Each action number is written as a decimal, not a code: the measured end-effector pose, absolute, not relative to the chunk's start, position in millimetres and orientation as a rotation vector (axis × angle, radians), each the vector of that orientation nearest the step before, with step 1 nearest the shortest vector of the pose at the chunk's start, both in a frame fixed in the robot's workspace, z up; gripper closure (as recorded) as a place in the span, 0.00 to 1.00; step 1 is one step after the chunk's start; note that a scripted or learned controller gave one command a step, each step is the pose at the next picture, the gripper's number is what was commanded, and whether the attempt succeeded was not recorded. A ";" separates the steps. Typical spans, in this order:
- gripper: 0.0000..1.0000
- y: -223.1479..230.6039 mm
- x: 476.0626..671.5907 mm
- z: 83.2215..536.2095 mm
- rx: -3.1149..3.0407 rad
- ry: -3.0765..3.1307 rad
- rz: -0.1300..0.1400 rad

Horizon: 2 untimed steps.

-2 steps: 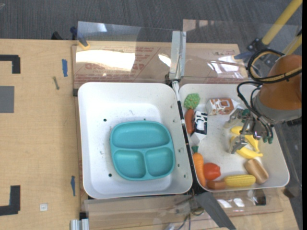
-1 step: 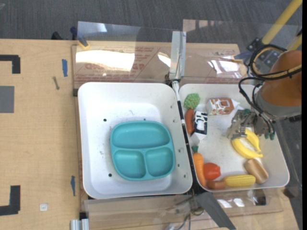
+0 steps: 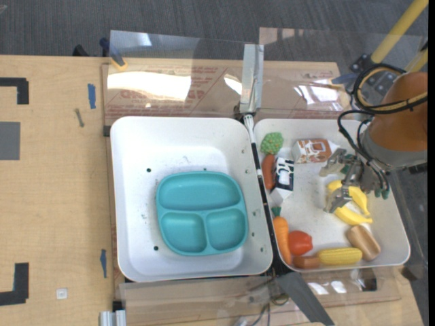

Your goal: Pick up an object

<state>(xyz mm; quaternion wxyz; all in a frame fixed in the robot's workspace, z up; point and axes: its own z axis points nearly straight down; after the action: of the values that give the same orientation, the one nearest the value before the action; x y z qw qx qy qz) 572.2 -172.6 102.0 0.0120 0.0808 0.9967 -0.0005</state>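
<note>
- Hovering low over the right bin (image 3: 401, 236), the gripper (image 3: 348, 182) sits right above the banana (image 3: 351, 206); its fingers look slightly spread around the fruit's upper end, though I cannot tell whether they truly pinch it.
- Nothing appears lifted: the banana seems to rest on the bin floor, so I judge the pick as begun but unfinished, with closing and raising left.
- Counted relative to the banana: one hot dog bun (image 3: 363, 241) just below it, one corn cob (image 3: 340, 256) below-left, one tomato (image 3: 299, 240) further left, one carrot (image 3: 281, 235) beside that.
- Above-left of the banana: one small carton (image 3: 312, 150), one green broccoli (image 3: 272, 142), one black-and-white card (image 3: 285, 174).
- Well left of the banana, the left bin (image 3: 129, 141) holds one teal divided tray (image 3: 202, 211).
</note>
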 end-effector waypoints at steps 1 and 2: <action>1.00 -172.2 574.6 113.8 0.250 3.099 -0.004; 0.00 -171.9 574.3 113.1 0.250 3.100 -0.003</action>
<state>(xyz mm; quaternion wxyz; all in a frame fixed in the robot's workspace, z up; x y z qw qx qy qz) 574.3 -171.9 113.1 0.0158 0.0803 0.9966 -0.0010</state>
